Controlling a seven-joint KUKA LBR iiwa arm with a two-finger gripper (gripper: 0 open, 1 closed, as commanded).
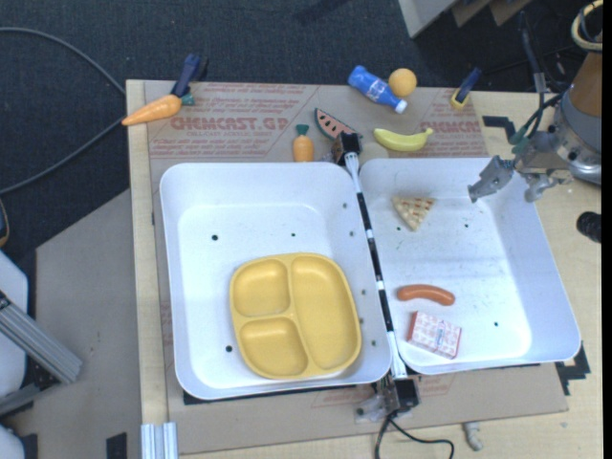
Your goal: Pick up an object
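Bench (143, 256): two white bins; right bin (535, 256) holds a pizza slice (414, 210), sausage (426, 295) and small packet (435, 334). Hand (490, 182), fingers apart and empty, hovers at that bin's far right; pizza slice nearest, to its left.

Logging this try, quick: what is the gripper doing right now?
Gripper: over the right bin's upper right corner, nothing between its fingers; open or shut cannot be told.

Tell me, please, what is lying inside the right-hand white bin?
Inside the right bin lie a waffle-patterned wedge, a sausage and a small pink-patterned packet. The gripper hovers over its far corner, hiding a little floor.
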